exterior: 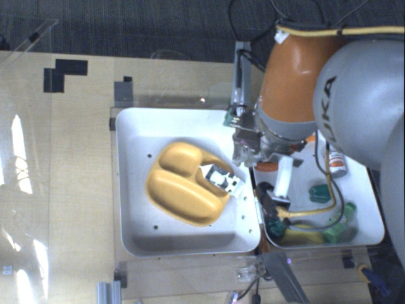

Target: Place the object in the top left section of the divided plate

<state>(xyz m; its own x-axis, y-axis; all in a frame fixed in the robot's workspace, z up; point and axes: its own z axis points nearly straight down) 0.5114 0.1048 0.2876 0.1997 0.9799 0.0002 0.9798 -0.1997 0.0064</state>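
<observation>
1. I had the arm [361, 87] reaching in from the right, its orange band [291, 75] hanging over the wall where the two bins met.
2. The pincer [245, 149] sat low under the wrist, over the far right corner of the left bin [133, 233]. From this angle the wrist covered it, so I could not tell whether it was open or closed, and I saw nothing gripped in it.
3. The yellow divided plate [180, 198] lay in the middle of the left bin: one rounded lobe on the far side, a bigger one on the near side, and a smaller dip on the right.
4. The object [218, 177], a small black-and-white piece, was lying in that right-hand dip. Its white end poked out past the plate's right edge towards the bin wall.
5. So the object was on the plate's right side, not in the far left part. It lay just left of and nearer than the pincer, and I saw no contact between them.
6. In the right bin [374, 223] I made out a small orange-and-white bottle [336, 163] near the far side, and a green lump [319, 193] nearer the middle.
7. The pale wooden tabletop [63, 170] stretched away to the left of the bins.
</observation>
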